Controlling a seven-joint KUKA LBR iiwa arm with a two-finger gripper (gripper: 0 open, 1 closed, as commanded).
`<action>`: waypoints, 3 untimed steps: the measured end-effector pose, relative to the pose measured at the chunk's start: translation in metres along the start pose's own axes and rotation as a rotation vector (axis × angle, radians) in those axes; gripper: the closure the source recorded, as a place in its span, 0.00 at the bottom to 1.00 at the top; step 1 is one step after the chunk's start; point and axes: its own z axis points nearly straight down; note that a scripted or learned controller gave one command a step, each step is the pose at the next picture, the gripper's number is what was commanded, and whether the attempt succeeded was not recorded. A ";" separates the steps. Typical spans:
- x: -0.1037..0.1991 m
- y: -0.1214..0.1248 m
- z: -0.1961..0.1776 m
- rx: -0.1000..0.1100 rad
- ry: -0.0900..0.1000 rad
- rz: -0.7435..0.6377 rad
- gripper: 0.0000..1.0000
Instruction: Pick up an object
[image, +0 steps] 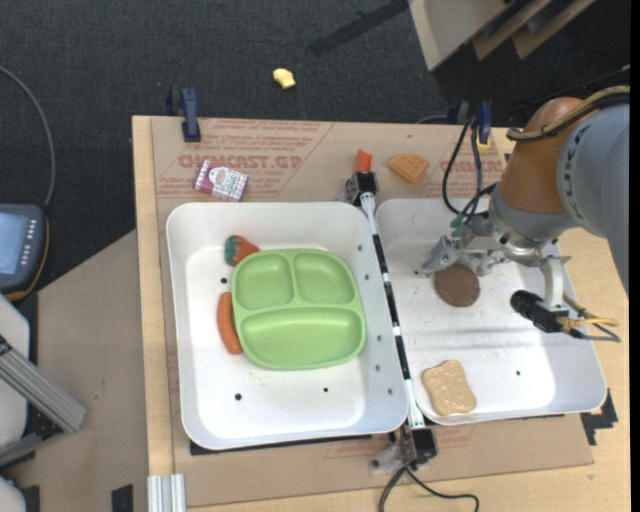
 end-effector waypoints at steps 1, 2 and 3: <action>0.011 -0.018 0.000 -0.002 0.000 -0.001 0.00; 0.001 -0.022 0.000 -0.003 -0.001 -0.001 0.00; 0.002 -0.020 -0.011 -0.008 -0.001 -0.001 1.00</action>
